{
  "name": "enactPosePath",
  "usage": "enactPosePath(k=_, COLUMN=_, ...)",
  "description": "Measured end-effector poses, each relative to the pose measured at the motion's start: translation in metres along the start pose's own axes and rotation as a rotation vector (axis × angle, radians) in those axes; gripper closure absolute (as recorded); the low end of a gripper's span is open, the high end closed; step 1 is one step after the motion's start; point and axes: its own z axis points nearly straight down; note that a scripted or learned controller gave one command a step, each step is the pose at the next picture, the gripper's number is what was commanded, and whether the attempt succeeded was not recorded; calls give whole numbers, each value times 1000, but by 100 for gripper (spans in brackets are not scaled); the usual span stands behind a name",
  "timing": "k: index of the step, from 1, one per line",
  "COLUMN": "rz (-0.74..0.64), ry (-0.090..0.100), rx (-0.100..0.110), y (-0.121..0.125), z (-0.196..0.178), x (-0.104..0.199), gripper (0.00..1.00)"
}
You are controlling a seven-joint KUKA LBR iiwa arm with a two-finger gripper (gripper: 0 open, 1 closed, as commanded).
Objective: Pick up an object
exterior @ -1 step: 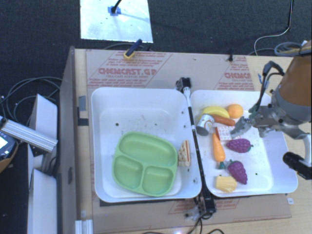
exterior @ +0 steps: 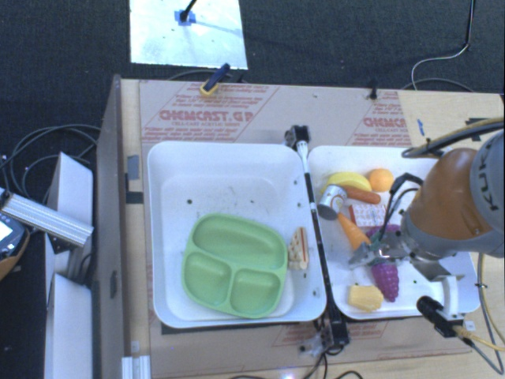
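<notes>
Purple grapes (exterior: 385, 279) are what sits closest to my gripper (exterior: 364, 254) right now, lying in the right bin (exterior: 465, 290) toward its front, just under the arm's wrist. The gripper is down low over that bin, its dark tip right beside the top of the grape bunch and next to the lower end of an orange carrot (exterior: 352, 229). Honestly I can't tell from up here whether it's clamped or released, and nothing I can see shows it grasping anything, so I'm not calling it a grab.

Rest of the right bin: a yellow wedge (exterior: 365, 297) near the front edge, just left of the grapes. Further back there's a yellow banana (exterior: 348, 180), an orange (exterior: 380, 179) beside it, and a red-and-white packet (exterior: 364, 212) under those. A small silver can (exterior: 329, 203) lies on its side against the divider between the bins.

The left bin (exterior: 205, 172) has a green divided plate (exterior: 234, 264) sitting in its front half, three compartments, and a piece of toy toast (exterior: 297, 248) leaning at the plate's right edge, near the bin wall.

The grey arm (exterior: 454, 204) comes in from the right and covers part of the right bin's far side.
</notes>
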Motion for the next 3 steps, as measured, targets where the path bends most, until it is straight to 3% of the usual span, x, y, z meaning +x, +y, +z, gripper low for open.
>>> enactPosePath(k=1, rz=-2, ry=3, rx=-1, y=1, z=-10, x=1, gripper=100)
enactPosePath(k=2, rz=-1, ry=3, rx=-1, y=1, z=-10, x=1, gripper=0)
enactPosePath(k=3, rz=-3, ry=1, rx=0, y=68, z=0, x=12, gripper=0)
